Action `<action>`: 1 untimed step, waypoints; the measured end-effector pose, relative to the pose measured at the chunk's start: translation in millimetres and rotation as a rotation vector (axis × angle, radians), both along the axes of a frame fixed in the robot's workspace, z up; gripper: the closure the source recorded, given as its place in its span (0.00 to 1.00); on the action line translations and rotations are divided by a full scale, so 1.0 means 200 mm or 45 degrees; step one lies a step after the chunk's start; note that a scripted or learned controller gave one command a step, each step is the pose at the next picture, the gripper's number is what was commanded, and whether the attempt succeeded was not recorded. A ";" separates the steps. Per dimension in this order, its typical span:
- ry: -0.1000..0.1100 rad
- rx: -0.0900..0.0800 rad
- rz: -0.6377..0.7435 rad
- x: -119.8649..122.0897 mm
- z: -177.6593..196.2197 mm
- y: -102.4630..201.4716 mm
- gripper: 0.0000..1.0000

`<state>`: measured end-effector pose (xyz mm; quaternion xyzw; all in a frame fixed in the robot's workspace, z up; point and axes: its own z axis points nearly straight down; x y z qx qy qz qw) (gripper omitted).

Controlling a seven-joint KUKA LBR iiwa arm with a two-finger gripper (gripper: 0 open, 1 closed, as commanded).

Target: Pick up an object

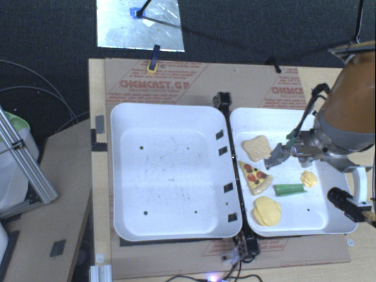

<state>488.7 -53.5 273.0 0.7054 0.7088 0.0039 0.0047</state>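
In the right bin [329,223] lie several toy foods. A tan bread slice [256,147] sits at the upper left, with a pizza slice [256,177] just below it. A green stick [289,189] lies in the middle, a small yellow piece [309,178] to its right, and a larger yellow piece [267,211] near the front. My gripper [276,157] reaches in from the right and hangs just right of the bread slice, above the pizza slice. Nothing visibly sits in it.
The left bin [117,175] stands beside the right one, with black clips [225,151] along the shared rim. Both rest on a cardboard sheet [176,81]. The arm's grey and orange body [352,110] overhangs the right bin's far right side.
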 end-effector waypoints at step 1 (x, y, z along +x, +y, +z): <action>0.007 0.001 0.003 0.00 0.03 0.00 1.00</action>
